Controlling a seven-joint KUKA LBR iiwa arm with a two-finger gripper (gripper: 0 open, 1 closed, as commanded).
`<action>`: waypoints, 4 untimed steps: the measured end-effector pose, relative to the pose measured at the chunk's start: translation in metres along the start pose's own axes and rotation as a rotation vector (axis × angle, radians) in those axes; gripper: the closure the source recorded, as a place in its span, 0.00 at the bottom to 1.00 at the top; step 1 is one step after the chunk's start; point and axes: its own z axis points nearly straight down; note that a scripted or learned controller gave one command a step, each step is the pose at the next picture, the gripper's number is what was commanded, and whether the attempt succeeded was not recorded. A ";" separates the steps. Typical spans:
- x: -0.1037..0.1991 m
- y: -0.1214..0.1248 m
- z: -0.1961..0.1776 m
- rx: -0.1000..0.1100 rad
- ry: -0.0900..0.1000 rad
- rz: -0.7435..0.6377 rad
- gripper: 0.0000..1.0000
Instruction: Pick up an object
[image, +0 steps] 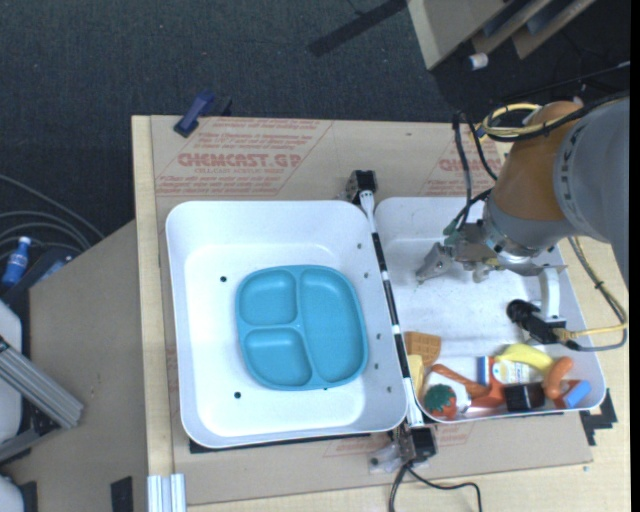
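The end effector (452, 262) is seen low over the upper part of the right bin (400, 222), with its two metallic fingers (432, 266) splayed apart and nothing caught between them; whether the tips touch the white floor cannot be told. It is carried by a grey arm (600, 170) with an orange band (530, 170) above the wrist, entering from the right. The objects to be picked are gathered well apart from it, along the near edge of the same bin: an orange wedge-like piece (423, 347) beside the dividing rim, a round green-and-red item (441, 399), a yellow banana-shaped toy (525, 354), a small white item with a printed label (511, 373), a black block (523, 398), an orange cylinder (558, 376) and a blue piece (577, 393) (they are packed too closely for their contacts to be sorted out). A black knob-like part (521, 312) on a white bracket is set between the end effector and this heap. The left bin (190, 300) holds a glossy turquoise plastic plate (300, 326), rounded at the corners and divided into three compartments. Both bins are shallow, smooth and white, and are borne by a counter (250, 160) covered in brown printed paper, on whose far left corner a small blue object (194, 114) is lying. Cables (35, 215) are seen on the dark floor at left.
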 end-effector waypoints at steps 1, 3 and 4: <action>0.000 0.000 -0.010 -0.001 0.000 0.000 1.00; 0.007 0.068 0.020 -0.002 -0.002 -0.001 0.00; 0.007 0.069 0.009 -0.004 -0.004 -0.002 1.00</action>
